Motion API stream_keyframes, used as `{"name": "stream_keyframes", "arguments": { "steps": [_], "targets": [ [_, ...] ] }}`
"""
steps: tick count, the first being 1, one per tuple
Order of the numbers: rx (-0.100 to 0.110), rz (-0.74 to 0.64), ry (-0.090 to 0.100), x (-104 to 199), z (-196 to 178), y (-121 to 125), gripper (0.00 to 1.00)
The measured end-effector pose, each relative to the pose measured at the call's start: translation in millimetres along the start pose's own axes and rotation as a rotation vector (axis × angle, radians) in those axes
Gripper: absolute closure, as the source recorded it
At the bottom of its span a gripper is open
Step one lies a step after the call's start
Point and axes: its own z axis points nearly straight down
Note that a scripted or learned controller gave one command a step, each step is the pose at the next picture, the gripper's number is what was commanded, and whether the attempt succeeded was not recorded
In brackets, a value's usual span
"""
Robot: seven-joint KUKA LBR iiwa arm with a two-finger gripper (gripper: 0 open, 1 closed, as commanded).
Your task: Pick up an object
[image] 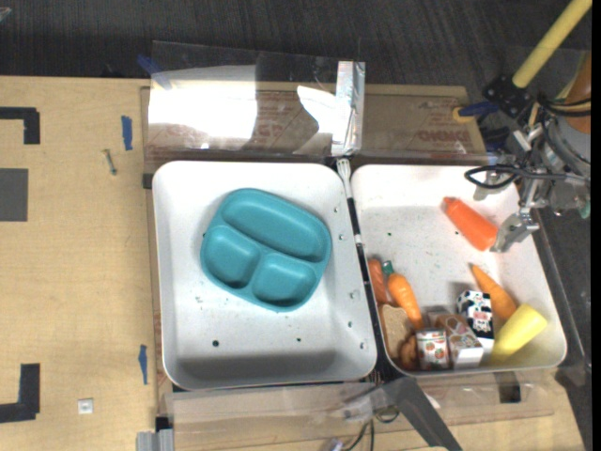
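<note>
Orange oblong piece (469, 222), smooth plastic look, lying flat in the far right part of the right bin (413, 188), tilted across the bin floor. Apart from the other items in that bin.

Gripper (512, 233) just beside the orange piece, at the right bin's right wall, low over the rim. Nothing seen held. Cannot tell how wide the claw stands; too dark and too small against the cables. Grey arm (571, 163) reaching in past the right bin's far right corner.

Clustered in the near half of the right bin:
- carrot (404, 291) by the left wall, a second orange stick (375, 276) with a green tip touching it on the wall side
- bread slice (394, 325) just nearer than the carrot
- orange wedge (496, 291) toward the right wall
- cow-patterned carton (476, 313) touching that wedge
- yellow piece (518, 331) in the near right corner
- two small printed boxes (447, 347) against the near wall

Left of the right bin, touching it: left bin (178, 280) bearing a teal divided plate (267, 247). Beyond the right bin's far right corner: yellow pole (559, 26), slanted. Beyond its far left corner: clear plastic sheet (282, 111), glaring.
</note>
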Motion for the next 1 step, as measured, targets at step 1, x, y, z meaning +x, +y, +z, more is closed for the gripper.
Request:
{"name": "stream_keyframes", "arguments": {
  "steps": [1],
  "targets": [
    [0.001, 0.137, -0.004, 19.0, 138.8, -42.6, 0.00]
  ]
}}
